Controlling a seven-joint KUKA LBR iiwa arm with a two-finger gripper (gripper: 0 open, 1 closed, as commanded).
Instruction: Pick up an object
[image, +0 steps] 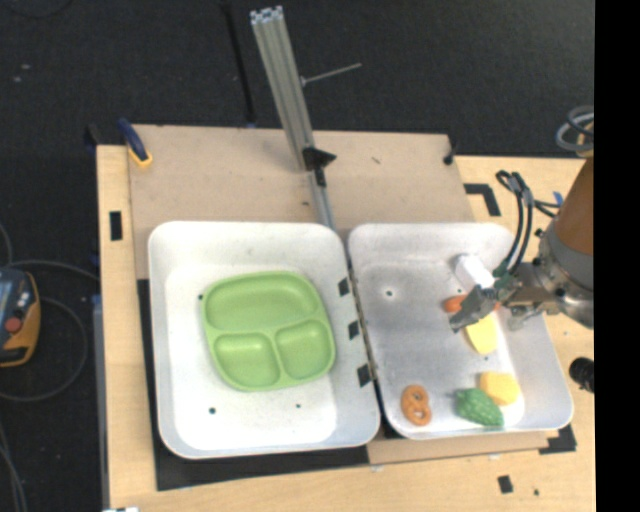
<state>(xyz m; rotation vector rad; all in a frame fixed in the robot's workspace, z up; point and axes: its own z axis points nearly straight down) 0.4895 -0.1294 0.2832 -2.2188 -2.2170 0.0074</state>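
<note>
My gripper (474, 306) reaches in from the right, low over the middle of the right bin (400, 270). A small orange piece (454, 304) lies right at its tip, and a pale yellow piece (482, 336) sits just below it. A white object (472, 269) lies just above the gripper. Nothing visibly hangs from the gripper. Along the bin's front lie a yellow block (500, 387), a green bumpy toy (478, 408) and an orange pretzel shape (416, 404).
The left bin (170, 400) holds a green divided plate (268, 330). A metal post (285, 85) rises behind the bins, where they meet. The arm's cables (520, 215) loop above the wrist at the right.
</note>
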